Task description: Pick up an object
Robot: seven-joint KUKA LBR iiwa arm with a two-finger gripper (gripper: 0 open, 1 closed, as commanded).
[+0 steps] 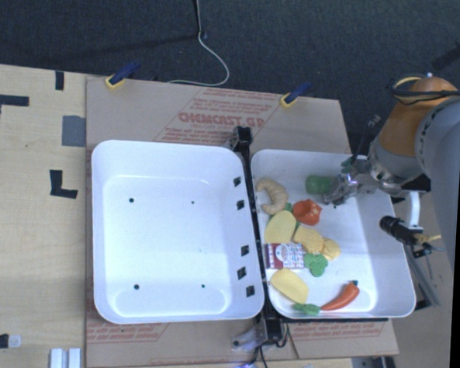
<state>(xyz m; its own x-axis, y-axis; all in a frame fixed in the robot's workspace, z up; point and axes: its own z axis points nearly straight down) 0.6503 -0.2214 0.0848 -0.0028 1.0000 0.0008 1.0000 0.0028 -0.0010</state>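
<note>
The right bin point(385, 251) holds several toy foods: a beige croissant point(273, 195), a red tomato-like piece point(307, 212), yellow pieces point(282, 228), a red-and-white carton point(285, 257), a small green piece point(315, 263), a yellow lemon shape point(290, 285) and an orange-red chili point(340, 297). A green object point(320, 183) lies near the bin's far side. My gripper point(340, 192) hangs over the far part of the right bin, just right of the green object and above the tomato piece.
The left bin point(165, 234) sits beside the right one, a black hinge strip point(247, 219) between them. Both rest on a cardboard sheet point(211, 116) held by blue-yellow clamps. The grey arm with its orange band point(417, 113) comes in from the right.
</note>
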